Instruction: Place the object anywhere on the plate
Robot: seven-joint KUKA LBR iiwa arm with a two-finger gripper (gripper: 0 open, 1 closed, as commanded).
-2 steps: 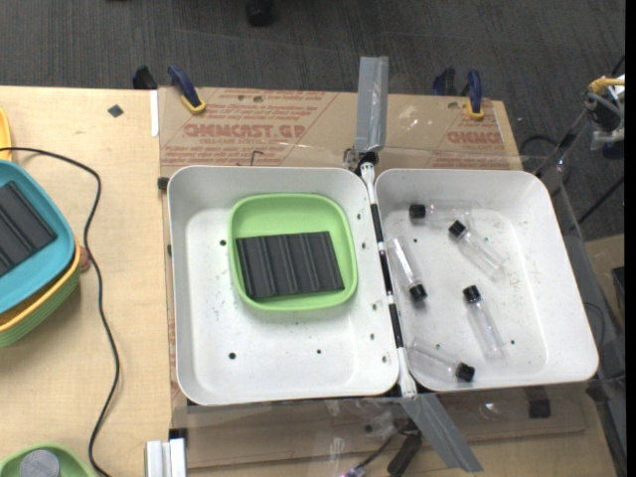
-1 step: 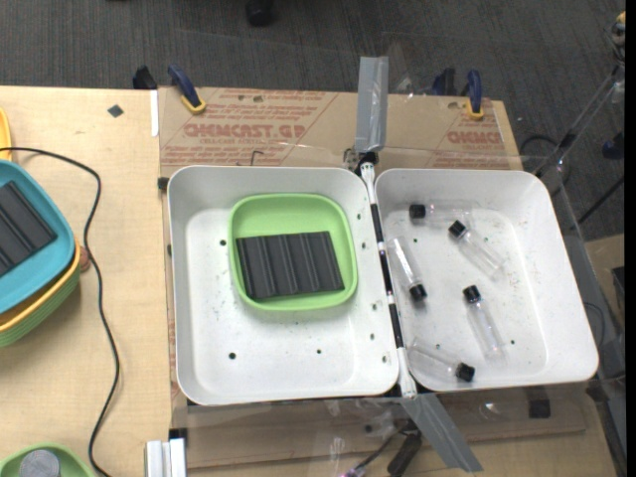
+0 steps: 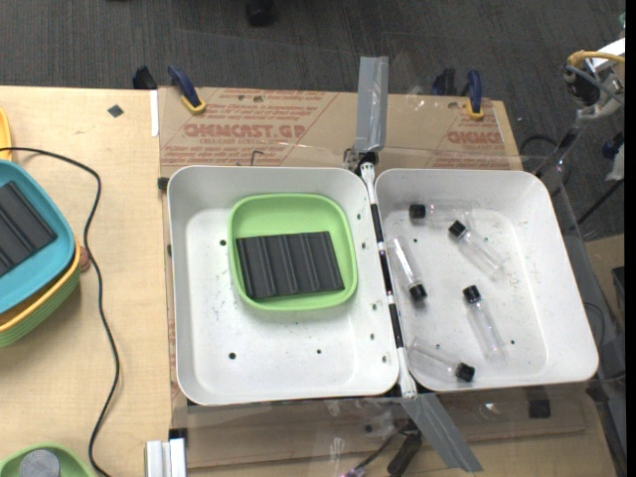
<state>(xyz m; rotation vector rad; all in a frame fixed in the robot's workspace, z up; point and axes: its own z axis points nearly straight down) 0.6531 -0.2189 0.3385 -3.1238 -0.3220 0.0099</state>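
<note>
Gripper: whether released or clenched cannot be told; nothing is seen held.

Right bin [image 3: 556, 266], front edge: a clear vial with a black cap [image 3: 449, 366] is lying close to the wall. Mid-bin: a second vial [image 3: 484, 321] is lying apart from the others, and a third [image 3: 402, 263] is right beside the bins' shared edge. Toward the far edge: a fourth vial [image 3: 477, 247] and a loose-looking black cap [image 3: 417, 210].

Left bin [image 3: 199, 346]: the green plate [image 3: 343, 217] is set toward the far edge, with a dark ribbed insert [image 3: 290, 264] on it. No vial is on the plate yet.

Step judged: pick not yet made. The mid-bin vial is best chosen, being clear of the walls. It should be gripped across its body, carried high over the shared edge, and let go low over the insert, since a round vial is likely to roll.
</note>
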